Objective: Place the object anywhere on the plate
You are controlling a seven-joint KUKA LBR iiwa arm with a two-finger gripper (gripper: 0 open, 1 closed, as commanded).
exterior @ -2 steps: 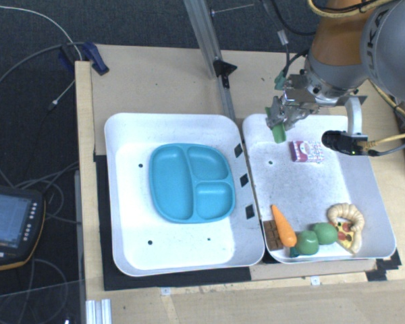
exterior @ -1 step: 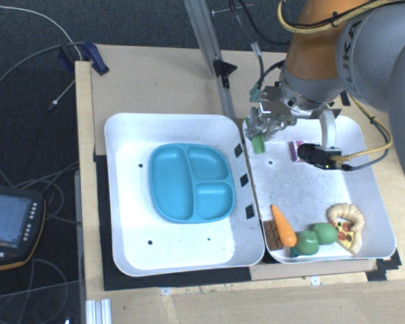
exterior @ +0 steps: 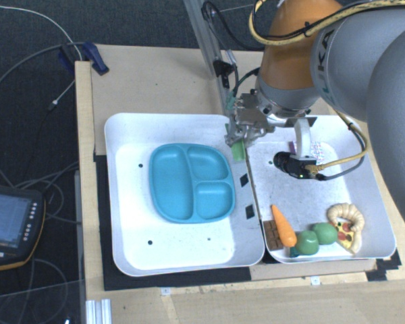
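Camera view puts my jaws (exterior: 239,139) over the shared rims of the two white bins, at about three o'clock from the blue plate (exterior: 191,182). A small green piece (exterior: 239,151) sits at the jaw tips. It looks pinched there, but I cannot tell how far the jaws stand apart or how firm the grip is.

Risks, as I judge them:
- The green piece hangs just beside the plate's three o'clock rim, not over it. Released here, it would land on the bin floor or on the rims between the bins.
- If the hold is only on the top edge, the piece could slip free when the arm moves toward nine o'clock.
- Coming down too close to the plate's raised rim could tip or push the plate across the left bin (exterior: 121,201).

The green piece is a short, narrow block, upright, pale green, its top hidden by the jaws. The plate is a rounded blue tray with three compartments, all bare. A carrot (exterior: 283,226), a green ball (exterior: 308,243) and other toy food lie at the right bin's six o'clock corner, well apart.
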